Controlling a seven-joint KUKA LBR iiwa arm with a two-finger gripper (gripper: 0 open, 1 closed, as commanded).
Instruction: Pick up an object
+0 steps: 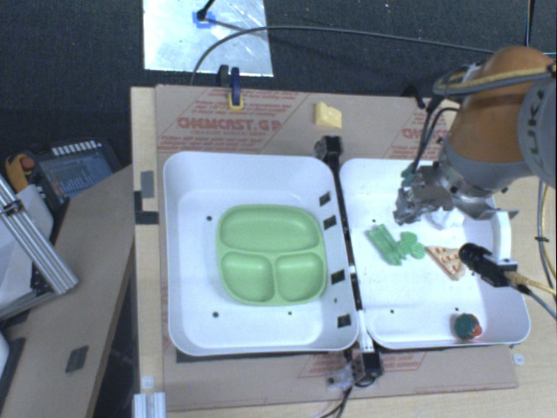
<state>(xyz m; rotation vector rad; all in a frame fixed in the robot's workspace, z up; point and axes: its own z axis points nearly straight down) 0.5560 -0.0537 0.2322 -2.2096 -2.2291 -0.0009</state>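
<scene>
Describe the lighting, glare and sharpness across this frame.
Camera view: even overhead light with soft shadows; the two white bins are bright and nearly washed out; the foil sheet at the top glints; the green divided tray is fairly sharp, while the gripper looks soft and murky, and the small toys beside it lack detail.

The arm [500, 116] is bulky and rounded, orange above and grey below, with thin cables looped across it. Its hand [409, 207] is dark grey metal, blocky and small.
</scene>
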